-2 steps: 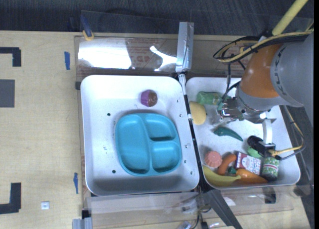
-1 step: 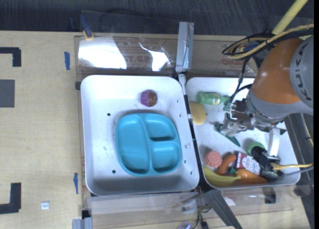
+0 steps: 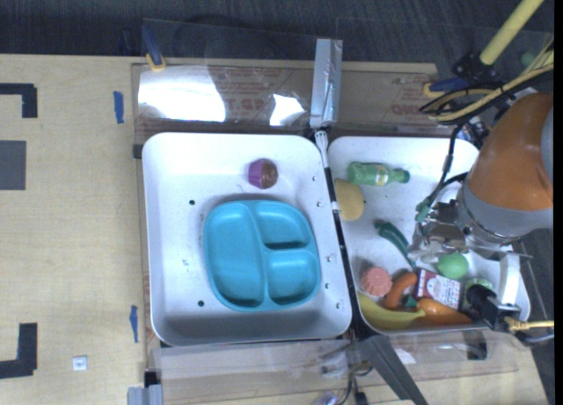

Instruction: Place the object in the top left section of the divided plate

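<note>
Fingers (image 3: 437, 258) hover low in my right bin (image 3: 396, 152) over the toy pile, grip state unclear to me, while the blue divided plate (image 3: 261, 254) sits in the left bin (image 3: 167, 218).

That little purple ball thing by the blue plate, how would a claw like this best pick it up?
Probably straight down from above, fingers closing across the middle of the purple ball. It looks round, so no side seems better than another, and it sits alone on the left bin's floor, apart from the divided plate, leaving room around it.
</note>
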Tool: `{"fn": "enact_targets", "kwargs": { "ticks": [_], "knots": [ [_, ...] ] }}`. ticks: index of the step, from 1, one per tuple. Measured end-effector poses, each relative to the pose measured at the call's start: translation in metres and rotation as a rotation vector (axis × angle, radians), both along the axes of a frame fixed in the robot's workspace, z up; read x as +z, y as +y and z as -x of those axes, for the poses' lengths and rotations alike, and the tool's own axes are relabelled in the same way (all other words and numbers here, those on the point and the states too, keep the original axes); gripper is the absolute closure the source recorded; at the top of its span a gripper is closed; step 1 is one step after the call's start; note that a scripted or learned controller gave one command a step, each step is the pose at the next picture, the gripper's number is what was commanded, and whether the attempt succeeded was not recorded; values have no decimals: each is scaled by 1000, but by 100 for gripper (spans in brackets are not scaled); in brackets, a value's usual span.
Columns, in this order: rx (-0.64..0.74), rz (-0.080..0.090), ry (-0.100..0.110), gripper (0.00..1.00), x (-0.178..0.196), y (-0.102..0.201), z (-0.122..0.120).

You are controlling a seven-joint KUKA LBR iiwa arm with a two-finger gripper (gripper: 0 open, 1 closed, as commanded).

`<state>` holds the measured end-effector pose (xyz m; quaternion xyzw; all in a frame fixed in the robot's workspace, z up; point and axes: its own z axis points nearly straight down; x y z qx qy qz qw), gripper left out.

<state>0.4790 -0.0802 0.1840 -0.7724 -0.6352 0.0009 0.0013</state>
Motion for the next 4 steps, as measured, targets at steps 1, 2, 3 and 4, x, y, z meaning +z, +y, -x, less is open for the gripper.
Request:
{"fn": "enact_targets", "kwargs": {
  "ticks": [1, 2, 3, 4],
  "knots": [
    [-250, 2, -1, 100, 0, 12, -3],
    [-225, 1, -5, 100, 51, 18, -95],
    [-373, 2, -4, 100, 109, 50, -83],
    [-431, 3, 5, 100, 32, 11, -91]
  ]
}}
